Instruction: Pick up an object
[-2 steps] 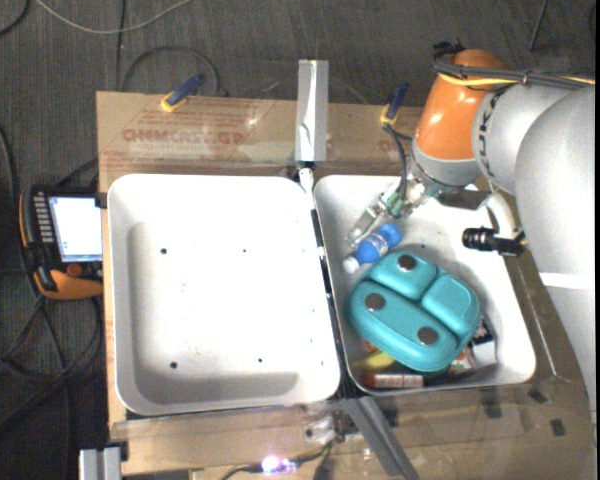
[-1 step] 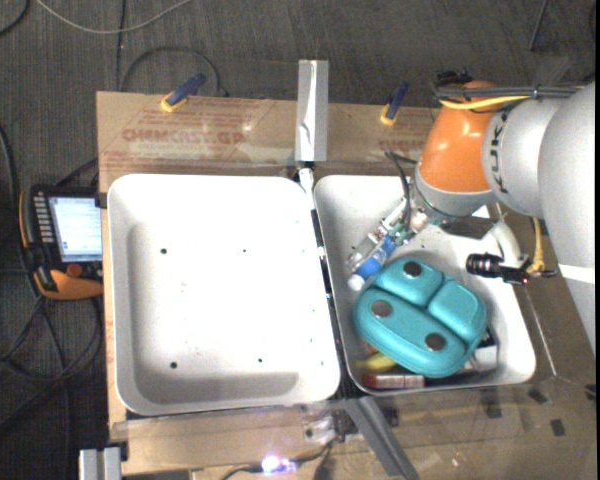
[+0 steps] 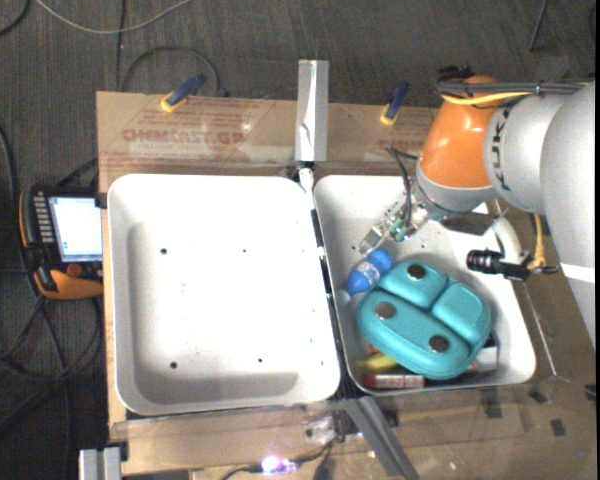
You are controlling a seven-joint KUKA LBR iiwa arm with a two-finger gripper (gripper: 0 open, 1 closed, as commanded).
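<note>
Teal plastic takes up most of the right bin (image 3: pixel 525 363): a big three-lobed tray (image 3: pixel 425 318) lying tilted across the floor of that bin, each lobe marked by a small dark dot. Against the tray's upper left edge sits a blue bottle (image 3: pixel 367 271) with a paler cap end, pointing toward the bin's back wall. Under the tray's front edge a red and yellow item (image 3: pixel 392 379) pokes out along the bin's front wall; what it is cannot be told. Above the bottle, near the bin's back left corner, hangs the gripper (image 3: pixel 392 226), a small cluster of metal and green parts below the arm's orange band (image 3: pixel 460 153); whether it is open or closed cannot be told, and nothing is seen between its tips. A black cylinder (image 3: pixel 492 261) juts from the arm just right of the tray's top. Left of the tray, across the shared rim, lies the left bin (image 3: pixel 220 298), white with a few dark specks on its floor. Further left of that bin rests an orange-edged pendant (image 3: pixel 65 238) with a lit screen.
</note>
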